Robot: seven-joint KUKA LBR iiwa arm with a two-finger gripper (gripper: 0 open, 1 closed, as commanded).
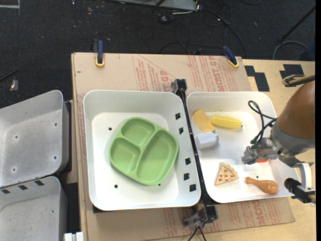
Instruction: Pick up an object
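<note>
Cardboard-topped surface (150,74), left bin: green plate (144,150). Right bin: cheese (202,120), corn (226,121), pizza slice (226,174), drumstick (262,184). Claw (254,155) low by drumstick, nothing seen held; its state can't be told. Pick still to do.

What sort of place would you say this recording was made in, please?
Most likely a robotics lab test bench, not a kitchen. Two white bins sit on a cardboard sheet held by clamps, cables trail across the dark floor, and the food, like the corn and pizza slice, looks like toys.
</note>
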